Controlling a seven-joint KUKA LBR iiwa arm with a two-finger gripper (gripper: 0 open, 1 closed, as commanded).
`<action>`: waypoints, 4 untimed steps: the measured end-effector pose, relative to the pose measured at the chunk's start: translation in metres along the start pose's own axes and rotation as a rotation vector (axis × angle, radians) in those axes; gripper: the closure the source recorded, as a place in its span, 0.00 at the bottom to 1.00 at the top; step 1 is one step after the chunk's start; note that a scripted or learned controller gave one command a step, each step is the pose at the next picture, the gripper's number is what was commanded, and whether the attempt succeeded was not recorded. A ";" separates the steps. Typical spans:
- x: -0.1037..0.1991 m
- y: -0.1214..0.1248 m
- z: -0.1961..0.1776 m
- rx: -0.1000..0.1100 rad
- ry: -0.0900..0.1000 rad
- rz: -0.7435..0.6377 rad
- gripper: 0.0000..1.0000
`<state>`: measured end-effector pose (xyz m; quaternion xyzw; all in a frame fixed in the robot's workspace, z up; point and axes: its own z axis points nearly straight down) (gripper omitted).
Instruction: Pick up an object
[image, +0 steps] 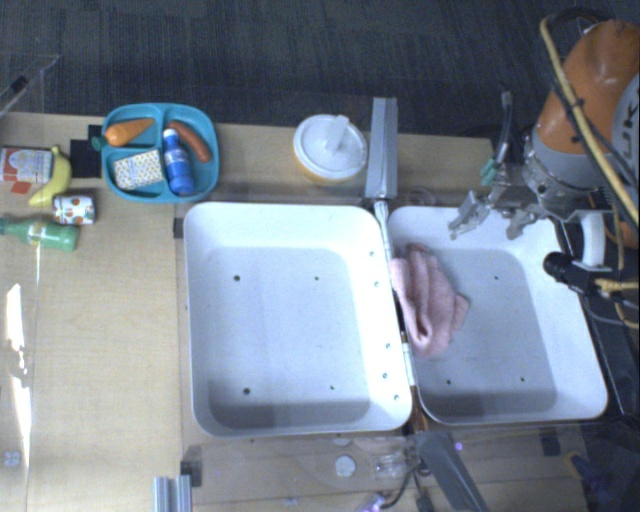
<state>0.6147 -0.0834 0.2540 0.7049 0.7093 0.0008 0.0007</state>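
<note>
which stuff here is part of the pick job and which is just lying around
Job: pink cloth in the right bin; gripper above that bin's far edge.

Lying about: left bin, blue tray of toy food, white lidded cup, banana, small can, green bottle.

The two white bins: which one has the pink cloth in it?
The right bin, under the gripper. The pink cloth lies bunched against its left wall, beside the divider; the left bin holds no cloth.

End effector (490, 222) open, empty
</note>
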 end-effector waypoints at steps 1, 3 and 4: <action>-0.023 -0.027 0.157 -0.006 -0.001 -0.017 0.00; -0.005 -0.032 0.151 -0.021 -0.001 -0.077 1.00; 0.039 0.006 0.069 -0.003 -0.001 -0.284 1.00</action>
